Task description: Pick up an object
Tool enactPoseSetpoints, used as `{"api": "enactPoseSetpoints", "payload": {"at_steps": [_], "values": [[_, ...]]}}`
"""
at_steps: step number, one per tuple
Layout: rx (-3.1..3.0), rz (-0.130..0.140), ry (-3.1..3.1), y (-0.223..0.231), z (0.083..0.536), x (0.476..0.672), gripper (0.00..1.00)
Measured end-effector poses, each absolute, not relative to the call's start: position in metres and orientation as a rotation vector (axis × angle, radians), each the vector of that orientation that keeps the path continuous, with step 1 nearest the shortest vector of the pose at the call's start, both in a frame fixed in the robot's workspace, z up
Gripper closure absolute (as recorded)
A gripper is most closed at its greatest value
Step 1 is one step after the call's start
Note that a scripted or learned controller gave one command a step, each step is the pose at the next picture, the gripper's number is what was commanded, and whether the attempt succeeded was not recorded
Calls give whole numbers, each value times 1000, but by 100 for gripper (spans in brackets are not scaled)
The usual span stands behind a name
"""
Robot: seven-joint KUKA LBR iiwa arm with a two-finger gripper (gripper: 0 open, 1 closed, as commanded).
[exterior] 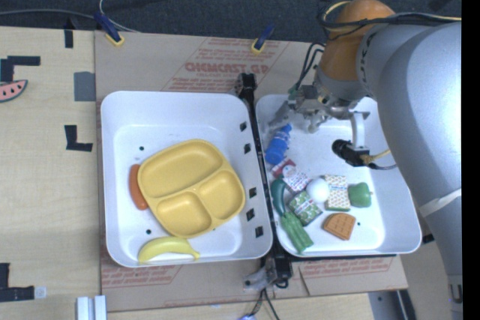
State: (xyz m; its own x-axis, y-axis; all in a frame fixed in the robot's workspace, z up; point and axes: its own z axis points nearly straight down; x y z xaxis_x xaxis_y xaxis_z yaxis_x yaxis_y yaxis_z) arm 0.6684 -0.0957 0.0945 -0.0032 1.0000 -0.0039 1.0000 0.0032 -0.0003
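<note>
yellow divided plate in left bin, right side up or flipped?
Right side up: the yellow plate shows its three recessed compartments facing the camera, lying in the left bin.

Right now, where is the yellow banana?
The yellow banana lies in the left white bin, at its near edge, just below the yellow divided plate.

bins: glossy white plastic | yellow tray: smooth plastic | bench mat: matt cardboard; arm: smooth grey

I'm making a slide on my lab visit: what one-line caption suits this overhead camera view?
Grey robot arm's gripper hovers over the right white bin of small toys, near a blue packet; a yellow divided plate fills the left bin.
</note>
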Motion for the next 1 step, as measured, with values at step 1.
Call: {"api": "enactPoseSetpoints", "payload": {"at_steps": [1], "values": [[2216,-6,2225,-95,104,668,100]]}}
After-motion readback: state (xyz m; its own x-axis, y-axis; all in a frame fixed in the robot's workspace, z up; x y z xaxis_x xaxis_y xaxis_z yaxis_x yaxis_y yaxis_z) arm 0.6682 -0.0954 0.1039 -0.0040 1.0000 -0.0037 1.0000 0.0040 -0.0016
